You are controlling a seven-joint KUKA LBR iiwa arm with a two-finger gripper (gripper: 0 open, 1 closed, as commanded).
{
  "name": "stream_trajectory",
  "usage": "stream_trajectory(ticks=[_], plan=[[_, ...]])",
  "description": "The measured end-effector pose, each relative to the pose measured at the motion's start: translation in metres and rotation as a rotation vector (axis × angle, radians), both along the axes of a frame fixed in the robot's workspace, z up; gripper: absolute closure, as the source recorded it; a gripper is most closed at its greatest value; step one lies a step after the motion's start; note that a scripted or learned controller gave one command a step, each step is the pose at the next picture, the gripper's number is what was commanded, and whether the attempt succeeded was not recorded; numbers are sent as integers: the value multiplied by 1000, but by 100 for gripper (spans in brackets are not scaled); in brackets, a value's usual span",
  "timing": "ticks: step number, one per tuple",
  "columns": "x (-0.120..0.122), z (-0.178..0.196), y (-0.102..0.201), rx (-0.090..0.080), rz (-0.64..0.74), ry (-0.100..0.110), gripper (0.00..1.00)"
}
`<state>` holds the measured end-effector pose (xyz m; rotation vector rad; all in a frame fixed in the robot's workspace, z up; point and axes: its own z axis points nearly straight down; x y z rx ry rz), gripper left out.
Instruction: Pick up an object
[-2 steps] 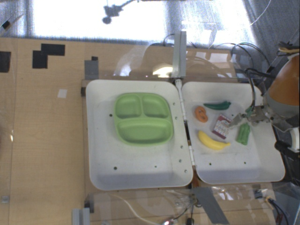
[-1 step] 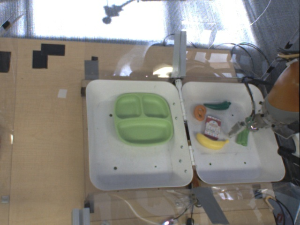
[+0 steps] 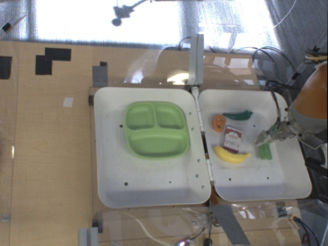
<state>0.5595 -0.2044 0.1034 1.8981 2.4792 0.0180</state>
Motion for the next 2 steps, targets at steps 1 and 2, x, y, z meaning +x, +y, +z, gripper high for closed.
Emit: stream_trajectory(ticks=[1, 2], plan=[[59, 106, 76, 2, -42, 14, 100], [73, 140, 89, 3, -134, 16, 100]])
